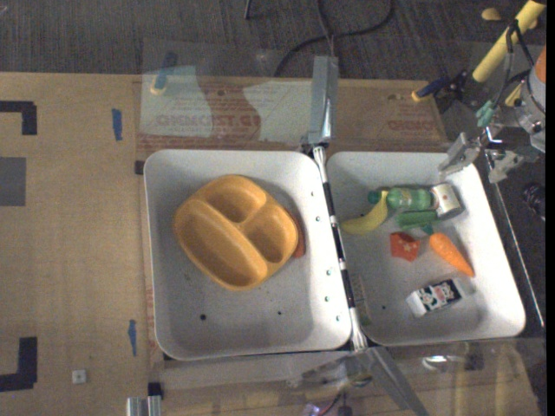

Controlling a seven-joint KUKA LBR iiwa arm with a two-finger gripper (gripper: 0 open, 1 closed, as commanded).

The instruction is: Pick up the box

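Box (440, 296): white carton with dark print, lying flat and slanted in the right bin, near that bin's front right corner; nothing touches it
Carrot (452, 254): orange, lying slanted just behind the box, apart from it
Red piece (405, 246): small red-orange item, left of the carrot, near the middle of the right bin
Bottle (408, 199): green, on its side in the rear half of the right bin; a second green part lies just in front of it
Can (447, 199): small silver cylinder, against the right end of the bottle
Banana (368, 218): yellow, curved, left of the bottle and touching it, close to the divider between the bins
Right bin (494, 315): shallow, white, holds the six items above
Left bin (234, 319): shallow, white, joined to the right bin along a metal strip
Tray (236, 230): yellow-orange, three compartments, lying at an angle in the middle of the left bin; a small red object shows at its right edge, too hidden to identify
End effector (486, 146): above the rear right corner of the right bin, well apart from the box; grips nothing; whether the fingers are parted cannot be told
Arm (538, 94): enters at the upper right edge
Bench (69, 258): tan board with black and blue tape marks, carries both bins
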